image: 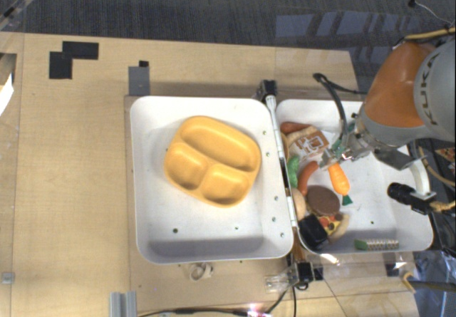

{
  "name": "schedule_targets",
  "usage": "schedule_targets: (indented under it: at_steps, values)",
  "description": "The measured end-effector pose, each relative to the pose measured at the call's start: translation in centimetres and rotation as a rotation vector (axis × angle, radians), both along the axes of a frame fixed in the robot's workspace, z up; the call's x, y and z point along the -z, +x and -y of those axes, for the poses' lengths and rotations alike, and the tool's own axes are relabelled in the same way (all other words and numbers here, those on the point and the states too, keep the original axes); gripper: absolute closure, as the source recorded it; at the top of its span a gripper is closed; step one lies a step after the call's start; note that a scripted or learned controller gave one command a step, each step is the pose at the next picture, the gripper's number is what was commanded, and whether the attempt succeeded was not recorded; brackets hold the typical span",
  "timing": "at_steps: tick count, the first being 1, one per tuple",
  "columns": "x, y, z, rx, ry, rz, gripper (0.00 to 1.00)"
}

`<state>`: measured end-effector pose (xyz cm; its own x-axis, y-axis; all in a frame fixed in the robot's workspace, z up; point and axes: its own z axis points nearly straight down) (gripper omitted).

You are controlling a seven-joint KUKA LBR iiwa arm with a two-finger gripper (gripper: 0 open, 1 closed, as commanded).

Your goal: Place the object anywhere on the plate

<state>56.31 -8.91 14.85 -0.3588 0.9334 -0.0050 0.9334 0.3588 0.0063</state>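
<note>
A yellow plate (211, 159) with three compartments lies in the left white bin (157, 237). The right white bin (377, 198) holds a pile of toy foods. Among them are an orange carrot (339, 180), a red sausage (307, 175), a brown round patty (323, 199) and a printed bread slice (310, 143). My gripper (343, 151) hangs low over the right bin. It is just above the carrot's upper end and right of the bread slice. I see nothing lifted clear of the pile.
A second sausage (291, 127) lies at the back of the pile. A black piece (313, 231) and a pizza-like slice (331, 224) lie at its front. A small green strip (361, 243) rests near the right bin's front wall. The divider rail (281, 159) separates the bins.
</note>
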Motion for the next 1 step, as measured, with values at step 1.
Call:
schedule_targets:
  at_steps: [1]
  values:
    - [-3.83, 3.22, -2.28, -0.085, 0.001, 0.003, 1.0]
